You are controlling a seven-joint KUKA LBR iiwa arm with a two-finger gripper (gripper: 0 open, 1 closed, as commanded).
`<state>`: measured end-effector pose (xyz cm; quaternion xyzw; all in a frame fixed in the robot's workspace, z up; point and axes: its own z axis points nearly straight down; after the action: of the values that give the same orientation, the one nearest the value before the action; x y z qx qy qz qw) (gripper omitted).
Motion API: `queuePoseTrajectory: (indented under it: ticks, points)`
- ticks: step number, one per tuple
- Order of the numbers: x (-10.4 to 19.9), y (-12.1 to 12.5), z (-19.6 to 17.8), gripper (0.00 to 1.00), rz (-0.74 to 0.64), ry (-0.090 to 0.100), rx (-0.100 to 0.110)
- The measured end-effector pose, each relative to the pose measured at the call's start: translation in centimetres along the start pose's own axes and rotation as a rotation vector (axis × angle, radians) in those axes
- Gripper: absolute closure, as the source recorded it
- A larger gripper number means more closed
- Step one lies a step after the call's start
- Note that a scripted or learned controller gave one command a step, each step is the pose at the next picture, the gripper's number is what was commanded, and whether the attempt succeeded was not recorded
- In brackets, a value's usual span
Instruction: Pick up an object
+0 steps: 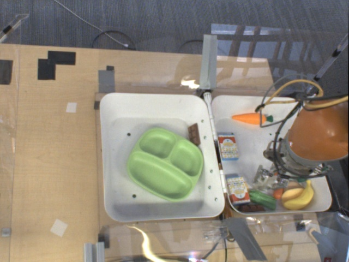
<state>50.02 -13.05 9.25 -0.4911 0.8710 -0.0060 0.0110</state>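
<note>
No writing can be read on anything here; the two small cartons in the right bin (327, 201) carry printed red, white and blue panels, but the lettering is too small to make out. One carton (228, 147) lies at about nine o'clock in that bin, flat against its left wall, and the second carton (238, 189) sits toward seven o'clock, touching a dark flat bar (248, 206) at the bin's lower rim. A toy carrot (248, 119), smooth orange and tapering to a point at its left end with a green tuft at its right, lies at eleven o'clock, well apart from the rest. At five o'clock a glossy yellow banana (301, 197) curves along the rim, with a small red-orange round piece (280, 193) beside it and a dark green, glossy vegetable shape (265, 198) just to its left. The tool (269, 177) hangs low over this cluster, at the bin's six o'clock, below the arm's orange band (319, 132); its metal parts are tangled with cables, so I cannot tell whether it is spread or clenched, or whether anything sits in it. The left bin (117, 162), white and shallow with rounded corners, holds a lime-green plastic divided plate (165, 163) with three smooth compartments, lying tilted at centre. A brown chocolate-like bar (194, 135) leans at two o'clock against the bin's right wall. The tabletop (49, 162) is pale wood-grain board.
</note>
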Motion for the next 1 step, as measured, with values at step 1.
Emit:
queuePoseTrajectory:
  ticks: [1]
  points:
    - [5.64, -2.41, -9.24, 1.00, -0.303, 0.009, -0.012]
